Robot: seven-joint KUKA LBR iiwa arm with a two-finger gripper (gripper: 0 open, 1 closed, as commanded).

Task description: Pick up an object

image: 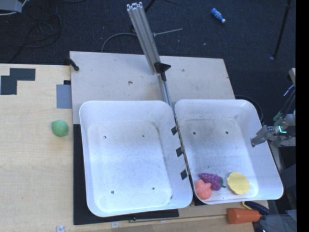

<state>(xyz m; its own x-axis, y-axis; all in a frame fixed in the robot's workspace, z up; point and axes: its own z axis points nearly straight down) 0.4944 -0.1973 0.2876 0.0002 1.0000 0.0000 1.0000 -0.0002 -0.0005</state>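
Two shallow white plastic bins sit side by side on the desk (120, 76), a pale board laid over a light wooden top. The left bin (91, 129) is the larger-looking of the two, and the right bin (251, 115) touches it along a shared middle edge where three small black clips (177, 151) show.

At the near edge of the right bin lie three small things in a row. An orange lumpy toy (203, 190) rests in the near-left corner. Just beside it, touching or nearly so, is a purple bunch of toy grapes (211, 180). A flat yellow round piece (238, 183) lies a little to the right of the grapes, apart from them.

The claw (263, 135) hovers at the right rim of the right bin, about halfway along that side, well apart from the three things. It shows as a small grey shape with a green light behind it; whether its fingers are apart or together cannot be told, and nothing is seen held.

A green ball (60, 128) rests on the wooden top, left of the left bin. An orange cylindrical object (244, 215) lies just beyond the near edge of the right bin. A grey metal rail (147, 37) runs from the far side down towards the seam between the bins.
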